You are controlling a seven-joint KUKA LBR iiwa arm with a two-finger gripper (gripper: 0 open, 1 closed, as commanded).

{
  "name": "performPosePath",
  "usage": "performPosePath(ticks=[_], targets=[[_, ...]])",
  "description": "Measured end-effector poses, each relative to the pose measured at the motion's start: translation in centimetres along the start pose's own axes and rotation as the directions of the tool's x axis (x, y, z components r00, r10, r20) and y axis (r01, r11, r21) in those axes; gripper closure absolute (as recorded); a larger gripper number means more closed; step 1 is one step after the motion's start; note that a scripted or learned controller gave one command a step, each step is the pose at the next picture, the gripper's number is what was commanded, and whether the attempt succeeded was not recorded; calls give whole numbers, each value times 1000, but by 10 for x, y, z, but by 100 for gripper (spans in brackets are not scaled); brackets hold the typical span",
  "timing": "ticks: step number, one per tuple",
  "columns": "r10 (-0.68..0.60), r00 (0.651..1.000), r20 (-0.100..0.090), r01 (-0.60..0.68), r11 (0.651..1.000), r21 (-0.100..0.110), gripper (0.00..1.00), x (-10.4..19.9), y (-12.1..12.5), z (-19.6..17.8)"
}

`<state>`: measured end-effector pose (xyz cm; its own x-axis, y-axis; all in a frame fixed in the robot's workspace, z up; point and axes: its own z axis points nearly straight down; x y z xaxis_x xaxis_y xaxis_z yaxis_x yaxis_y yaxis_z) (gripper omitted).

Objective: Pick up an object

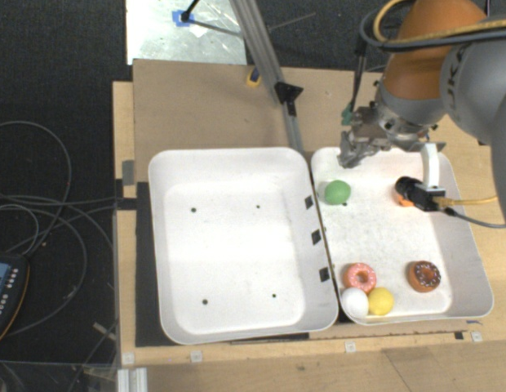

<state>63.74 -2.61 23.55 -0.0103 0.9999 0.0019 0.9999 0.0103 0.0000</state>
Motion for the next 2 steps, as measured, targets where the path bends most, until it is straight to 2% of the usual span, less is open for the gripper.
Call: performPosePath(ticks=[1,2], targets=[[0,1000,0,0,1000,0,100,49,-10,11],[-1,1000,-1,1,1000,0,100,112,-20,12]])
